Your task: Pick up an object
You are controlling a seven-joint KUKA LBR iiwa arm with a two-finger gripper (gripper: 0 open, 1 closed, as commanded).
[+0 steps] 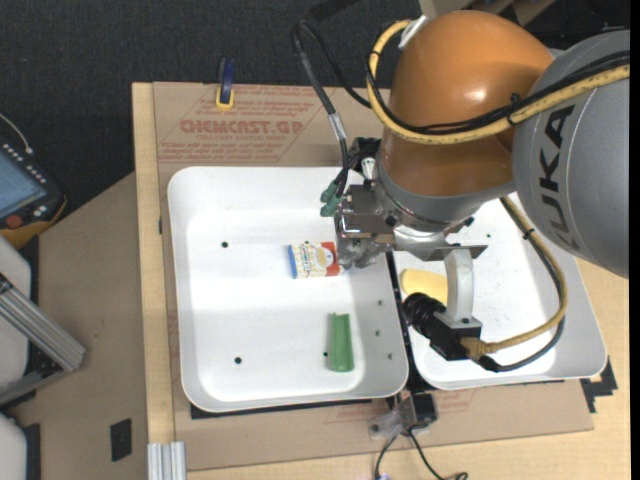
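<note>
One small packet (313,259), blue, white and red, lies flat near the middle of the left bin (200,208). Gripper (352,251) sits right at its right end; can't tell its grip. Green block (340,342) lies nearer that bin's front rim.

Fixed overhead slant onto both bins (190,268)

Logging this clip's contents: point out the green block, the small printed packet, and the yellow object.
green block (340,343), camera view, middle of its top face
small printed packet (311,259), camera view, centre of label
yellow object (424,286), camera view, visible middle
</note>
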